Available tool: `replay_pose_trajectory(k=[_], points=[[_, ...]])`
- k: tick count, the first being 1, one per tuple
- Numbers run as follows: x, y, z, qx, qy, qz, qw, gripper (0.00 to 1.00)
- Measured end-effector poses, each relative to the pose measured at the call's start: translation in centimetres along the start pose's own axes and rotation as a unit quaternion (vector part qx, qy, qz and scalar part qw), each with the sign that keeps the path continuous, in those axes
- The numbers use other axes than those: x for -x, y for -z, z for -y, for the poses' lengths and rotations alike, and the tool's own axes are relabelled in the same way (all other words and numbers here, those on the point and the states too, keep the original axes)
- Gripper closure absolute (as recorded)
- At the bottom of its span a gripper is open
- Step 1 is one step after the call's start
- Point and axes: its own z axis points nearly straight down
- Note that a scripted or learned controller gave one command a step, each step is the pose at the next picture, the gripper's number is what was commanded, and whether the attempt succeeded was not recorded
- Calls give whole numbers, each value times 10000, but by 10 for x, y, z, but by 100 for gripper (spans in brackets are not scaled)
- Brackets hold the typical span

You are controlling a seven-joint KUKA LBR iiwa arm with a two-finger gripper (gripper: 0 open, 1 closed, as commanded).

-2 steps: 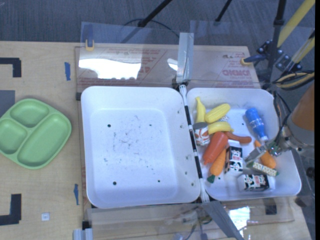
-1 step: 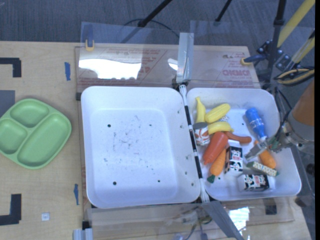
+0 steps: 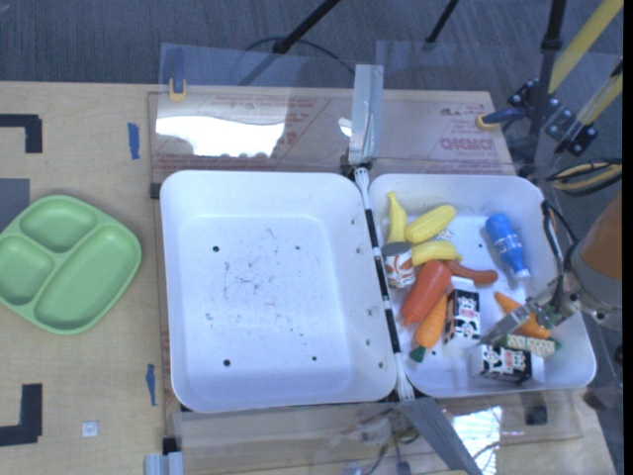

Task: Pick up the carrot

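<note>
A large orange carrot (image 3: pixel 427 287) lies tilted in the middle of the right bin (image 3: pixel 572 369), with a smaller orange carrot (image 3: pixel 432 327) just below it, its green tip toward the bin's front. My gripper (image 3: pixel 534 318) is low over the right side of that bin, some way right of both carrots. A small orange piece (image 3: pixel 508 303) sits right at the gripper's left; whether it is held is unclear. The grey arm (image 3: pixel 603 255) comes in from the right edge.
The right bin also holds yellow bananas (image 3: pixel 432 223), a blue bottle (image 3: pixel 504 242), a red sausage-like piece (image 3: pixel 473 273), a small can (image 3: pixel 399 265) and two cow-print cartons (image 3: pixel 465 317) (image 3: pixel 506 361). The left bin (image 3: pixel 178 265) adjoins it. A green divided plate (image 3: pixel 64 262) lies far left.
</note>
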Motion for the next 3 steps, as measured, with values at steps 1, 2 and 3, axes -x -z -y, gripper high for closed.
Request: replay_pose_trajectory(k=[1, 2, 3], points=[[14, -2, -58, -55, 1415, 13, 9899, 0], [15, 6, -59, -44, 1394, 13, 9902, 100], [15, 12, -58, -44, 1377, -1, 9905, 100]])
